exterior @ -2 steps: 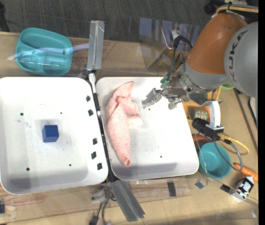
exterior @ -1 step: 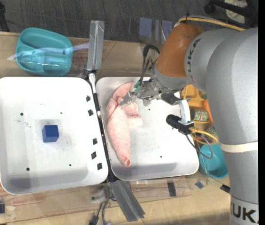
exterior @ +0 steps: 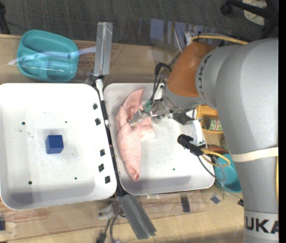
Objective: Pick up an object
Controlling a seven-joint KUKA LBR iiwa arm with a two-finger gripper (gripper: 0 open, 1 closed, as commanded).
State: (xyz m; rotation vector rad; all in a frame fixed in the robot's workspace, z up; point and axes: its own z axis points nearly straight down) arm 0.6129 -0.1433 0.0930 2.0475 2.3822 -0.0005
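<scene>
You are looking at the arm (exterior: 234,95) reaching in from 3 o'clock and bending down over the right bin (exterior: 183,182). It is coming in low and at a slant, most likely because the bin is shallow and the pink cloth (exterior: 128,140) is lying flat in it.

The cloth is stretching along the bin's left side, from about 12 o'clock down to 7 o'clock — a soft, crumpled strip, so a pinch on a raised fold looks more promising than a push on the flat part. The end effector (exterior: 144,110) is sitting at the cloth's upper part, touching or just above the folds there; whether it is clenched or released, you cannot tell from this angle.

The left bin (exterior: 11,100) is holding a small blue cube (exterior: 54,144), well apart from the arm. At 11 o'clock on the worktop (exterior: 132,54) a teal container (exterior: 46,55) is resting outside the bins.
</scene>
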